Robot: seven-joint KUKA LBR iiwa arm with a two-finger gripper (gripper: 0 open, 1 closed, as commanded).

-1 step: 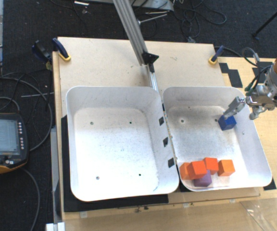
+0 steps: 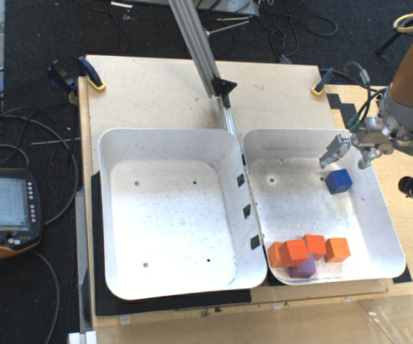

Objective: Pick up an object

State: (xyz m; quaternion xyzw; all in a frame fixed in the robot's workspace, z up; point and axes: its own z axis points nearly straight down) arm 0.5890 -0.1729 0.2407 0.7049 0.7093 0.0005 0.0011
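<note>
Blue cube (image 2: 338, 180) just below open pincer (image 2: 349, 153)

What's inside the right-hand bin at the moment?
The right bin holds a blue cube near its far side and, at the near edge, three orange blocks with a purple block. The orange blocks partly cover the purple one.

Bench (image 2: 156, 99) with two white bins (image 2: 120, 192)

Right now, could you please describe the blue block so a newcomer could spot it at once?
Look in the right-hand white bin, toward its far right side. The blue block sits alone there, away from the orange and purple blocks clustered at the near edge.
</note>
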